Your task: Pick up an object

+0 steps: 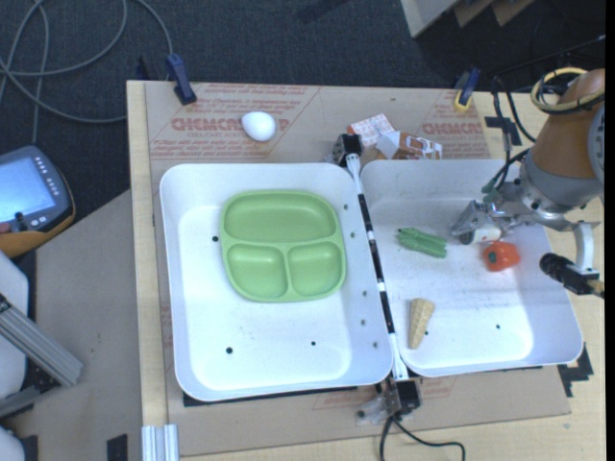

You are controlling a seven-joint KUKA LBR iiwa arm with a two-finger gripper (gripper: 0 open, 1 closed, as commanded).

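The right bin (538, 349) holds a green pod-shaped vegetable (423, 242), a red tomato-like toy (500, 255) and a tan ice-cream cone (420, 320). My gripper (478, 227) hangs low over the bin's upper right part, between the green vegetable and the red toy, just up and left of the red toy. I see nothing held between its fingers.
The left bin (192, 344) carries a green three-compartment plate (283, 244). A white egg-like ball (258, 125) and crumpled wrappers (389, 138) lie on the cardboard behind the bins. Blue clamps (179, 77) grip the bench's back edge. A black divider rail (370, 257) separates the bins.
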